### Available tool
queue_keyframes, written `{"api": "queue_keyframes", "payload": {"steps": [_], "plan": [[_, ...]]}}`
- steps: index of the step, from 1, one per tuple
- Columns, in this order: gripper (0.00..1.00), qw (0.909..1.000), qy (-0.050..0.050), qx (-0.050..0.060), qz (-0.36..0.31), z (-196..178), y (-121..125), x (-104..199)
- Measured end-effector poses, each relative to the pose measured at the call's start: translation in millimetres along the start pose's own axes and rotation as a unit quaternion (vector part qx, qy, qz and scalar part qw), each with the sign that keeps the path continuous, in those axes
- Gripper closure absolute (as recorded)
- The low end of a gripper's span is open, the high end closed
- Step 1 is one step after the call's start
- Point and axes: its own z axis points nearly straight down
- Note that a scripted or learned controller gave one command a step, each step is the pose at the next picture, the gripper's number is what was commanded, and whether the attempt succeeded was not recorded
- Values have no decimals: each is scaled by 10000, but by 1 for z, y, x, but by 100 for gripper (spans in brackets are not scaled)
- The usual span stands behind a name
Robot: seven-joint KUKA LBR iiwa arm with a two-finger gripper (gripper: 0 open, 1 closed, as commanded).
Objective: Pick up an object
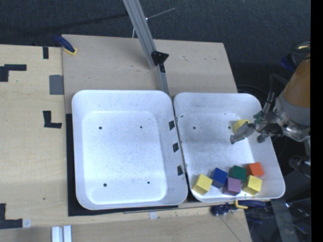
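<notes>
White plastic makes up both shallow bins on the pale wooden bench (30,84): the left bin (81,135) and the right bin (202,102) sit side by side with their inner rims touching.

In the right bin, a cluster of small cubes lies along the near edge. A yellow cube (202,183) sits at the left end of the cluster, a blue cube (219,176) just beside it, then a purple cube (233,185) with a dark green cube (237,173) touching it from behind. Another yellow cube (254,184) lies at the right end, and an orange-red cube (256,169) sits just behind that one, close to the bin's right wall.

Apart from that group, a small yellow block (240,124) rests higher up in the same bin, near its right side. The grey arm (295,105) reaches in from the right, and its two-finger gripper (241,133) hangs right at this block, with one grey finger (239,135) showing just below and in front of it. Whether the claw is spread or pinching the block cannot be told, since the fingers and the block overlap and blur together.

A slanted grey metal pole (141,24) crosses the top of the bench and ends at the seam between the bins.
</notes>
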Motion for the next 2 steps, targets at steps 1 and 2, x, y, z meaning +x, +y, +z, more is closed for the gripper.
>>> {"api": "queue_keyframes", "payload": {"steps": [1,2], "plan": [[0,10000,0,-1,1,0,0,0],[0,10000,2,30,8,61,2,-7]]}}
